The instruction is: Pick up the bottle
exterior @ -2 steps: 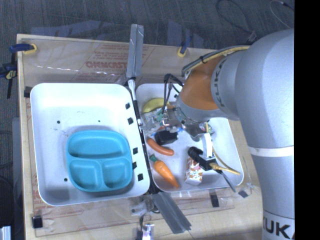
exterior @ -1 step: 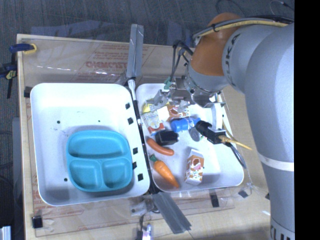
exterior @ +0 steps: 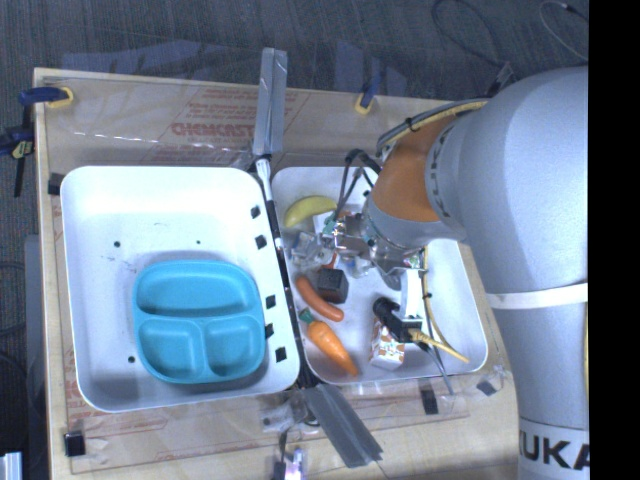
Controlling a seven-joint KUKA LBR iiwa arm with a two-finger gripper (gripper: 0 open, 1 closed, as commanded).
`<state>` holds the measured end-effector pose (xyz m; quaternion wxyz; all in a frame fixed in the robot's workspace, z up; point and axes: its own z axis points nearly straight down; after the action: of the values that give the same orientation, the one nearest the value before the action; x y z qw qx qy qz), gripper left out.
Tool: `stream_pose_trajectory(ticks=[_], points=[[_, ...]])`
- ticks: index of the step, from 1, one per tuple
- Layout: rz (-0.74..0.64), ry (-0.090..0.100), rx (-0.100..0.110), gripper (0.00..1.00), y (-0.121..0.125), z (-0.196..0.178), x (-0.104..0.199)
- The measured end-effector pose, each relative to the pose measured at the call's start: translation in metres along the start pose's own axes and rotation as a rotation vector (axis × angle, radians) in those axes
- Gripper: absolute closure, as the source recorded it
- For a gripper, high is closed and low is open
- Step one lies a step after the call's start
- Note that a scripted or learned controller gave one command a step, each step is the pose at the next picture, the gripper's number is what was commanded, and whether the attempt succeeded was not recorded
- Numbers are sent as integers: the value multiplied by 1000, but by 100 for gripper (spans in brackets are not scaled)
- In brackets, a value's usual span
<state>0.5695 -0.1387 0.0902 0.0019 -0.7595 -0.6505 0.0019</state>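
- The arm (exterior: 520, 198) is reached in from 3 o'clock and bent over the right bin (exterior: 470, 313); its orange band (exterior: 405, 183) is turned toward 9 o'clock.
- The gripper (exterior: 345, 240) is held low over the bin's upper half, toward 10 o'clock from the bin's centre. Whether it is open or closed cannot be told.
- Two white bins are set side by side on a wooden bench (exterior: 150, 118) covered by a clear sheet with red print. A blue clamp (exterior: 45, 95) is seen at the bench's 10 o'clock corner, and grey carpet (exterior: 150, 8) beyond.
- A blue tray (exterior: 198, 323) is laid in the left bin (exterior: 90, 208), toward 6 o'clock.
- In the right bin, a banana (exterior: 308, 209) is found at 11 o'clock from the gripper, a black block (exterior: 331, 284) just beside it at 6 o'clock, and a carrot (exterior: 331, 348) and a carton (exterior: 387, 350) farther toward 6 and 5 o'clock.
- The bottle cannot be told apart among the things crowded beneath the gripper, so its place against the gripper cannot be given.
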Motion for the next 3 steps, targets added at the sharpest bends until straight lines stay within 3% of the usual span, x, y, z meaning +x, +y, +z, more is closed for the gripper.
stream_pose_trajectory(ticks=[1,2,3], points=[[-58,0,-4,0,52,-62,-39],[-160,-1,-15,0,38,-7,-59],[-213,0,-4,0,-24,-2,-76]])
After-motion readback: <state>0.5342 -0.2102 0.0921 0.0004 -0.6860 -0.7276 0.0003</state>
